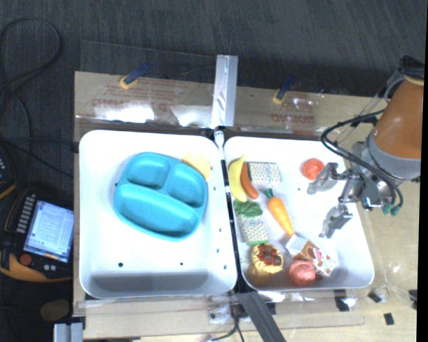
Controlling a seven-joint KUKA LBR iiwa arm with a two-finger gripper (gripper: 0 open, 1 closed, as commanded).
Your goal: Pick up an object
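**Gripper hanging over right bin, nothing in it — crowding is the risk**

No one target is set, so I'm taking the nearest: the tomato [313, 167], lying alone near the far wall of the right bin [362, 243], just left of the gripper [333, 203]. I'm reading the fingers as spread apart, with nothing between them, one tip near the tomato and the other lower down over bare bin floor.

Working outward: the carrot [280, 215] is lying at a slant mid-bin; the banana [235, 179] is pressing against the divider beside a small box [264, 173]. Along the near wall the cupcake [265, 261], apple [302, 272] and carton [322, 259] are packing tight.

Risks as I'm judging them: the tomato is round, so it may roll off a closing finger; a descent into the near cluster may nudge neighbours or catch two at once; the cable [345, 129] looping by the wrist may snag. The blue tray [161, 194] in the left bin [100, 219] is sitting well apart.
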